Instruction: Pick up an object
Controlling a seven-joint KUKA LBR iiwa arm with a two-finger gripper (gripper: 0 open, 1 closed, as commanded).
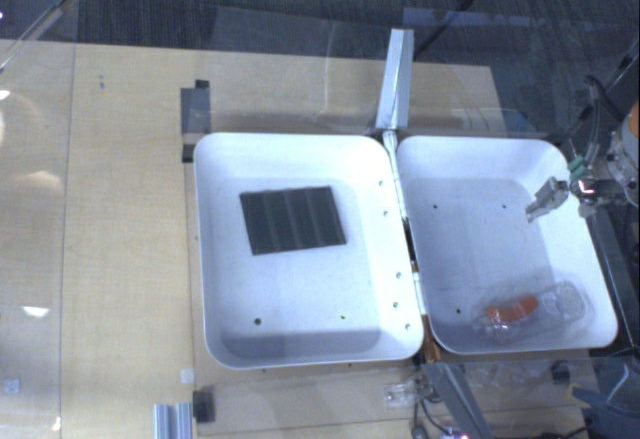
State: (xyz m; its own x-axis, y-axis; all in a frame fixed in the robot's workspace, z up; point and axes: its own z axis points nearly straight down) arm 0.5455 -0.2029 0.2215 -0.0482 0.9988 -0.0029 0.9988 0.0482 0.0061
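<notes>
The pincer (548,197) is hovering over the right bin (470,177) (finger state unclear), well apart from the bottle (527,309); a dark mat (293,219) is lying in the left bin (220,257).

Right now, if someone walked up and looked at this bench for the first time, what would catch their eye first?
Probably the dark ribbed rectangular mat lying flat in the left shallow white bin, stark against the white. Next, the clear plastic bottle with an orange label lying on its side near the front of the right shallow white bin, with the grey gripper over that bin's right rim.
</notes>
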